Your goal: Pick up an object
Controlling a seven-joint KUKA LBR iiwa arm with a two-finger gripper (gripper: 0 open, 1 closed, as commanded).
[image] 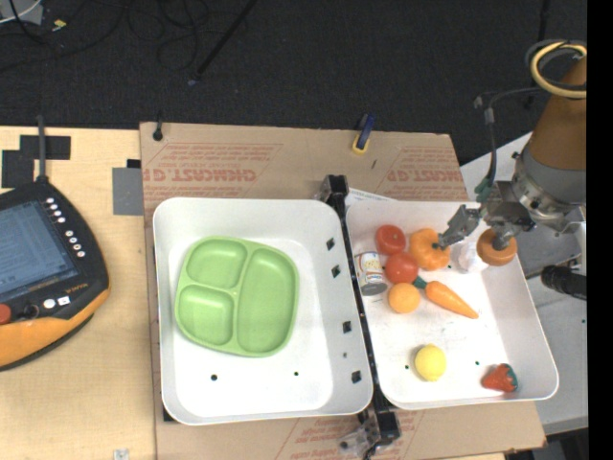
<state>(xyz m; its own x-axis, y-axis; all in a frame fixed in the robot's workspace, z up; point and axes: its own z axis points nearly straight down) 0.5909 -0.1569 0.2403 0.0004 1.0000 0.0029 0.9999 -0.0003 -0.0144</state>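
Two bins: ours on the gripper's (466, 226) far side holds a green tray (238, 296); beneath it, toy produce. We cannot tell its finger state.

Your arm (560, 151) shows an orange-tan section, wider toward the wrist, capped above by a yellow ring. Below that orange band sits a grey metal wrist flange with silvery edges. A thin dark cable loops out beside the wrist. At the tool end, your gripper (458, 228) is dull grey metal, with a round orange-brown disc just beside it.
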